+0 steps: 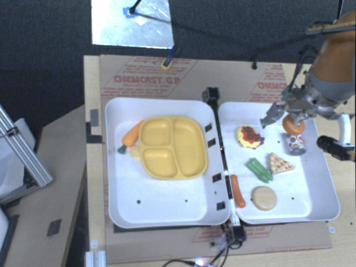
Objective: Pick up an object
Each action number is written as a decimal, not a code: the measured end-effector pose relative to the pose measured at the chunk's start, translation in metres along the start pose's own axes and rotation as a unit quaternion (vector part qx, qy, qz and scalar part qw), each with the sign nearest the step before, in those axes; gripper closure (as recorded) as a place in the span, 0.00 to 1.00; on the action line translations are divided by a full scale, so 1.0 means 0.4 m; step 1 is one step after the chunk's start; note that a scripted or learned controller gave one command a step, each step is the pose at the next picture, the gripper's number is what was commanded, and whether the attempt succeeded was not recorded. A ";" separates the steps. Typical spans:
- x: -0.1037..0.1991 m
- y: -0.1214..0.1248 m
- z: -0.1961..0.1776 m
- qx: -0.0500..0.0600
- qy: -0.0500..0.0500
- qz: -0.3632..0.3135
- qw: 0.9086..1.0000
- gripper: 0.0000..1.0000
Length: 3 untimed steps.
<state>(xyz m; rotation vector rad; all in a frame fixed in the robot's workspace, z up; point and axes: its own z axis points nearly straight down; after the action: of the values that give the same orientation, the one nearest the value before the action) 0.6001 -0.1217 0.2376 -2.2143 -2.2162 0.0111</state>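
- The grey arm [334, 65] with its orange band comes in from the right, and the gripper [285, 115] sits over the far part of the right bin [320, 204].
- One dark finger [271, 115] slants out to the left of an orange round object [292, 125]; from here I cannot tell whether the jaws are apart or together, nor whether anything is between them.
- Just near of that orange piece stands a small can [296, 144] with a red-and-white label, its writing too small to read.
- Also in the right bin: a yellow and red toy food piece [250, 137] near the far left, a green vegetable [259, 169] in the middle, a pizza slice [280, 164] to its right, a tan round bun [263, 198] at the near side, and a red-orange sausage [237, 190] along the left wall.
- The left bin [119, 199] holds a yellow divided tray [169, 147], with a carrot [131, 134] touching the tray's left edge.
- Both bins rest on a brown sheet [150, 74] printed in red with "CHEMCAST GP", repeated faintly near the far right corner.
- Beyond the bench lies a shiny silver plate [130, 15] with a bit of blue tape [129, 12] on it.
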 end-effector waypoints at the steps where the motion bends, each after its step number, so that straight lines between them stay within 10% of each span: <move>1: 0.000 0.006 -0.018 -0.006 -0.001 -0.001 1.000 0.00; 3: 0.037 -0.007 0.270 -0.004 0.000 0.000 1.000 0.00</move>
<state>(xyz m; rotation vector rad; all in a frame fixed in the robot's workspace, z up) 0.5959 -0.1068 0.1295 -2.2177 -2.2201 0.0029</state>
